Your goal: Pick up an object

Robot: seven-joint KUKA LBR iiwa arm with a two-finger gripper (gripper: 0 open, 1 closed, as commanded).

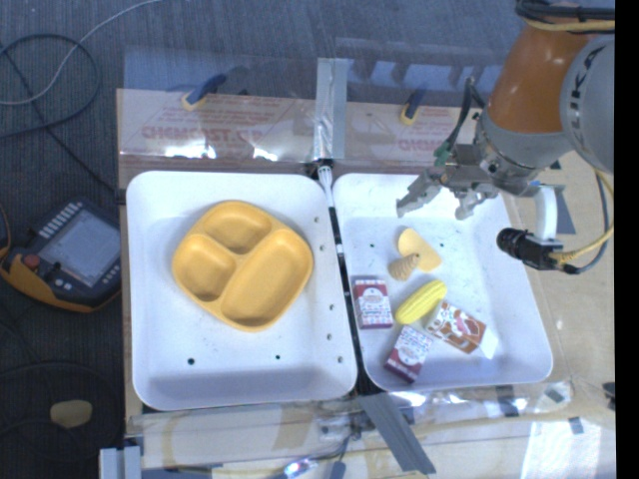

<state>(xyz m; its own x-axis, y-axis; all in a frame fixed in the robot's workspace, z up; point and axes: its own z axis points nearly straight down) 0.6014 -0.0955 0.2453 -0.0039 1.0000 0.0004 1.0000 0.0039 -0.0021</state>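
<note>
My gripper (439, 202) hangs over the back of the right bin (519, 362), its two fingers spread open with nothing between them. Just below it lies a pale yellow wedge with a tan cone-shaped piece (411, 257). Further toward the front sit a yellow corn cob (420, 301), a red box (372, 302), a second red box (409, 353) and a red and white packet (460, 328). A yellow divided plate (243, 263) rests in the left bin (160, 367).
A teach pendant (62, 255) lies on the floor left of the bins. A metal rail (329, 108) runs behind the divider between the bins, with clear plastic sheeting along the back wall.
</note>
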